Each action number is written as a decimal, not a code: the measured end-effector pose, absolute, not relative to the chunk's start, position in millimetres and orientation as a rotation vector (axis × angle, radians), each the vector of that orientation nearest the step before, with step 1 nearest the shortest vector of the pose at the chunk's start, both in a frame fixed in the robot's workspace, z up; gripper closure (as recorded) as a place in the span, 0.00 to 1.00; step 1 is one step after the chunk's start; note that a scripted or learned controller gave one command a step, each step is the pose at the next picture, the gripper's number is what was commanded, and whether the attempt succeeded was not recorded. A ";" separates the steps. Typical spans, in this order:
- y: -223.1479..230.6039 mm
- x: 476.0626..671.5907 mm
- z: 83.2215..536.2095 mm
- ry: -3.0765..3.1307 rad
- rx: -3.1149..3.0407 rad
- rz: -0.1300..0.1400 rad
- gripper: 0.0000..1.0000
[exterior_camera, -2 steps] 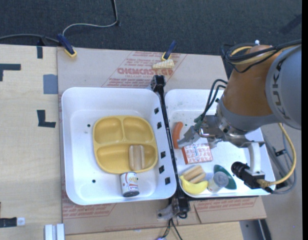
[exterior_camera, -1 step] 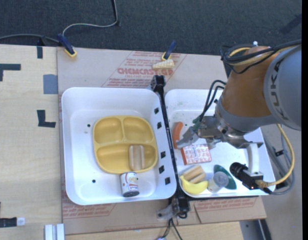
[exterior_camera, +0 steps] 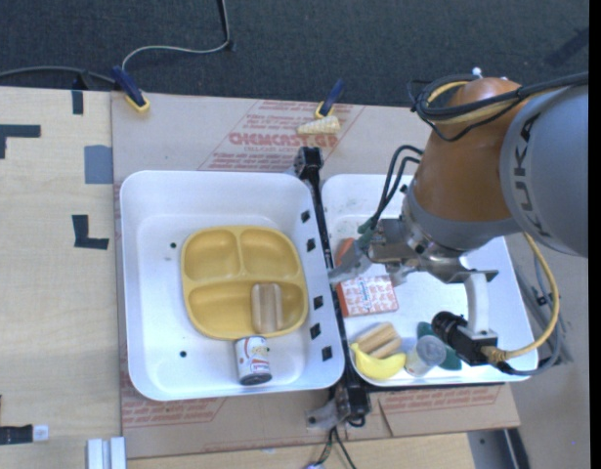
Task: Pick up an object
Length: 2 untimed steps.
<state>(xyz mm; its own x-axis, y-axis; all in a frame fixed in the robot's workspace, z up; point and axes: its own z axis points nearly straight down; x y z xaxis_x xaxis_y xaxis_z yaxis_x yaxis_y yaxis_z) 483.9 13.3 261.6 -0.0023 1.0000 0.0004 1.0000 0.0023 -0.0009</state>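
A red and white packet [exterior_camera: 366,296] was seen lying flat on the floor of the right bin [exterior_camera: 510,262], close to the wall shared with the left bin [exterior_camera: 144,262]. Just in front of it, towards the near rim, a tan block [exterior_camera: 375,339] was found lying against a yellow banana-shaped piece [exterior_camera: 379,363], and beside these a small grey-green object [exterior_camera: 430,353] was made out, its form too blurred to be told. A small reddish item [exterior_camera: 345,250] was noticed at the dividing wall, just behind the packet, partly covered by the wrist.

The gripper [exterior_camera: 362,258] was positioned low over the left part of the right bin, just above the packet and the reddish item. Its jaws were hidden by the wrist hardware, so how far apart they stood could not be told, and nothing was seen held between them. The grey arm with its orange band [exterior_camera: 466,154] was spread across the back of the right bin.

In the left bin a yellow divided tray [exterior_camera: 243,279] was laid flat, with a tan cylinder [exterior_camera: 267,306] resting in its near compartment. A small can [exterior_camera: 252,360] was seen just in front of the tray, touching or almost touching its edge.
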 end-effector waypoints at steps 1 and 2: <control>3.7 483.5 248.5 -2.222 -2.220 0.003 1.00; -32.2 483.2 238.2 -2.220 -2.221 0.004 1.00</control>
